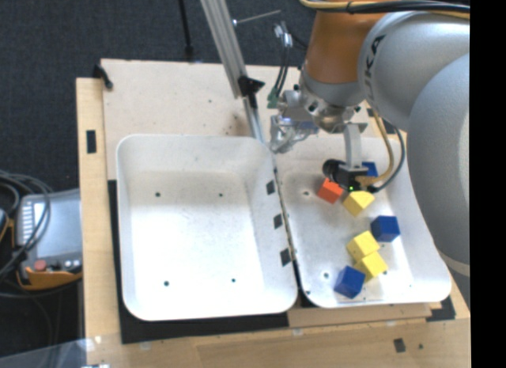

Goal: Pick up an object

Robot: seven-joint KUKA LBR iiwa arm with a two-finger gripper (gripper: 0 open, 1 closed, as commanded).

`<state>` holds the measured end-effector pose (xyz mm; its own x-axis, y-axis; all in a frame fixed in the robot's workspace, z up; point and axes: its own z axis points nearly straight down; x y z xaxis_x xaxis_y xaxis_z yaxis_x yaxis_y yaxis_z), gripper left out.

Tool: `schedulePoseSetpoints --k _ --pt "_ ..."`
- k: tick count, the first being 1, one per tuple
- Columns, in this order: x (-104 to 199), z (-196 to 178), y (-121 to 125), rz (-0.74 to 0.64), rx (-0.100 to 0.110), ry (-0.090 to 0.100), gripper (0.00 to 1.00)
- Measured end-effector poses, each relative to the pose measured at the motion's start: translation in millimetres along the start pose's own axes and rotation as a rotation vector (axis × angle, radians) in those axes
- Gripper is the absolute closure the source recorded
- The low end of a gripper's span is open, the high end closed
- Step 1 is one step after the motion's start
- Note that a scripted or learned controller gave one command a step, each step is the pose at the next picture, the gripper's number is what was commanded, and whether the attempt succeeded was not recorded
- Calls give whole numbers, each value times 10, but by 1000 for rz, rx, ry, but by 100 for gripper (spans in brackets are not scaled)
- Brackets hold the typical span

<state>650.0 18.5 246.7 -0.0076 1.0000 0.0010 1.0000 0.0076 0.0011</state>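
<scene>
While claw [283,138] hovers, orange cube [330,191] sits corner-on, right bin [314,236].

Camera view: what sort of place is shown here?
Probably a robotics lab: a grey and orange arm reaches over a wooden bench, two shallow white bins sit side by side, and small coloured cubes lie in the right bin.

Glossy grey arm [419,81], orange band [344,34], metallic end effector [283,141].

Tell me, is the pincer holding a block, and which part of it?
Nothing seems held: the pincer hangs over the right bin's back corner, apart from the orange cube lying inside.
</scene>
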Motion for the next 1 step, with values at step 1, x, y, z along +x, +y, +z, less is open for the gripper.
schedulePoseSetpoints --k 1 --pt "585 85 0 0 2 0 100"
